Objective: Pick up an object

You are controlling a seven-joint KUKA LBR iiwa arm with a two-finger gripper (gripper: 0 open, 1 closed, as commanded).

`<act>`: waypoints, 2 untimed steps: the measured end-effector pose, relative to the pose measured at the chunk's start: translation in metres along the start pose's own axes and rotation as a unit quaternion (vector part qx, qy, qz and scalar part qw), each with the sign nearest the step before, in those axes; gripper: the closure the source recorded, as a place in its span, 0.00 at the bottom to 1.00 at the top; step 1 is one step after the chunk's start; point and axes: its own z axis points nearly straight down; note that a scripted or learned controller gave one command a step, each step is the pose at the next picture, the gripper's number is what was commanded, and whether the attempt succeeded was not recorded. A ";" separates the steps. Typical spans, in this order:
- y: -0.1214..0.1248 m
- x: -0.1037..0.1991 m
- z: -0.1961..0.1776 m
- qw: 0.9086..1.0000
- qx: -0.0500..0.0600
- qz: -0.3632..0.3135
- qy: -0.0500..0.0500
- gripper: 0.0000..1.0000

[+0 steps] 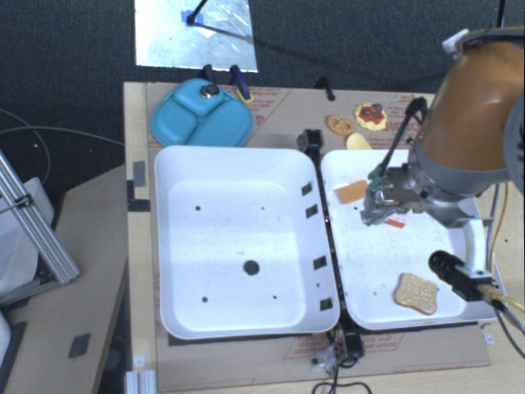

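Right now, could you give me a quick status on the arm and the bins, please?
Gripper low over right bin, above small red piece. Orange slice beside it, toast near front. Nothing seen held.

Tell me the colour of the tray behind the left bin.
Light blue tray, camera view.

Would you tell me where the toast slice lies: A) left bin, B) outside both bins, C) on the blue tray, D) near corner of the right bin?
D: the toast lies on the floor of the right bin, by its near edge, apart from the gripper.
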 end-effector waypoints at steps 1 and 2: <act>0.002 0.004 -0.160 1.000 -0.003 0.002 0.000 1.00; 0.039 0.069 -0.111 1.000 0.007 0.001 -0.001 1.00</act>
